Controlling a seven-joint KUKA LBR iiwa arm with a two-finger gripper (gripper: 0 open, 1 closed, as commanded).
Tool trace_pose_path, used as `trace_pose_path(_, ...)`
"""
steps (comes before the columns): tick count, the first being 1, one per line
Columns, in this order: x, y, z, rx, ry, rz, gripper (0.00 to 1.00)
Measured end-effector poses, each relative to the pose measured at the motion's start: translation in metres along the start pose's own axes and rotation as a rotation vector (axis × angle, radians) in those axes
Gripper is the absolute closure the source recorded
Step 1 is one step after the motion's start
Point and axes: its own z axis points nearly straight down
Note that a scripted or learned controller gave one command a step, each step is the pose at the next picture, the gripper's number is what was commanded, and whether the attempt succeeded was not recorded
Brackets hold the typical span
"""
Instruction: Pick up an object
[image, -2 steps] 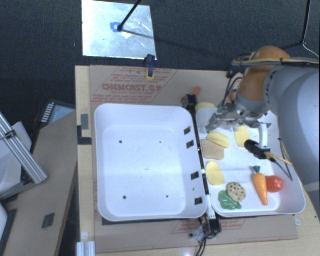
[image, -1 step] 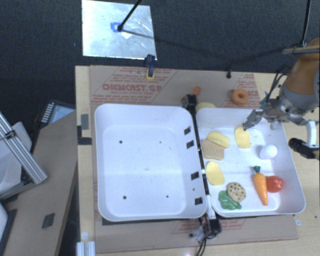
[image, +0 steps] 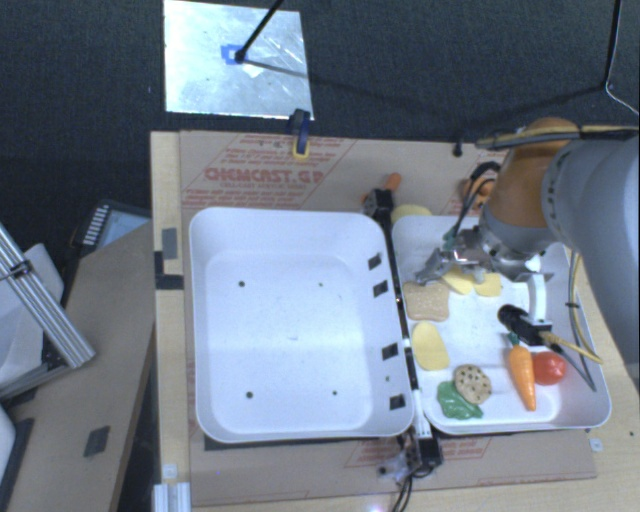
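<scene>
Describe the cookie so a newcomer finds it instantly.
Look in the right-hand bin, at its near edge. The cookie is a round tan disc with dark specks, lying between a yellow slice and the carrot, touching a green leafy piece. It is the speckled item.

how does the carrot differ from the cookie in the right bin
The carrot is orange, long and tapered, lying with its tip toward the bin's near rim; the cookie is tan with dark specks, round and flat. The carrot lies beside a red piece; the cookie lies against a green piece. Both lie in the near end of the right bin, apart from the gripper.
</scene>
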Motion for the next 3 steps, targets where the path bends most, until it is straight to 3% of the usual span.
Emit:
trace_pose_path(1,0.026,0.023,-0.004,0.0,-0.003,0.001,0.0)
trace_pose_path(2,0.024,0.023,-0.015,-0.001,-0.003,0.002,1.0)
trace_pose_path(3,0.107,0.041,-0.107,-0.006,-0.002,-0.003,1.0)
